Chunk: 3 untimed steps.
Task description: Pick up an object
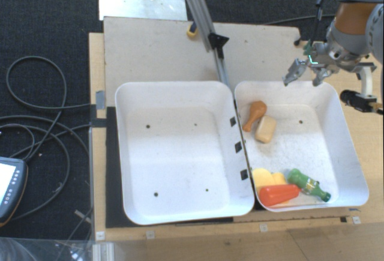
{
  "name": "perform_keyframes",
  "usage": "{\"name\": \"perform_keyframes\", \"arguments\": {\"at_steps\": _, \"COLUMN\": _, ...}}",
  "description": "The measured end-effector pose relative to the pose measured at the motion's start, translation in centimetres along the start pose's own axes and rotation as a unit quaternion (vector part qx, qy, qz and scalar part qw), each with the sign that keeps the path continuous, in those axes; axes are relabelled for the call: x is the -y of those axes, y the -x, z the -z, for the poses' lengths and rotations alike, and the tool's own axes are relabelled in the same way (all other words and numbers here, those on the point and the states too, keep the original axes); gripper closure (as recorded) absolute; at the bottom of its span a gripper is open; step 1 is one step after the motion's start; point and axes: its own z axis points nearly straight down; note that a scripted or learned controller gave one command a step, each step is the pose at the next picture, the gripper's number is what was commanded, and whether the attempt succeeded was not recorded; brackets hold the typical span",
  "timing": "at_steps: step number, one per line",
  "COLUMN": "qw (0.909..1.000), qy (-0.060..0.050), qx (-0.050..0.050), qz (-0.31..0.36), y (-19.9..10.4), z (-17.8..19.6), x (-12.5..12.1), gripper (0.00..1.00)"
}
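Probably a robotics lab: bench [198, 50], loose floor cables [36, 110], teach pendant [9, 188].

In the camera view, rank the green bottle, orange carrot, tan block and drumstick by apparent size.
Largest to smallest:
1. green bottle and orange carrot, too alike to separate
2. drumstick
3. tan block

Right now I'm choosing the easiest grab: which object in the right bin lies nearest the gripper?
The brown drumstick-shaped piece, at the bin's far end closest to the gripper; the other pieces lie farther.

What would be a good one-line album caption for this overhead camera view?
Robot gripper, fingers apart, hovers over the right bin's far rim above toy drumstick, tan block, carrot and green bottle.
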Motion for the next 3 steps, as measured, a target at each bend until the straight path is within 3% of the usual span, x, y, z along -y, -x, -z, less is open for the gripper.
{"name": "perform_keyframes", "arguments": {"at_steps": 1, "qw": 1.0, "qy": 0.002, "qx": 0.001, "qz": 0.001, "y": 0.0, "z": 0.3, "x": -0.1, "gripper": 0.0}}
{"name": "perform_keyframes", "arguments": {"at_steps": 3, "qw": 1.0, "qy": -0.001, "qx": 0.001, "qz": 0.001, "y": -0.2, "z": -11.1, "x": -0.1, "gripper": 0.0}}
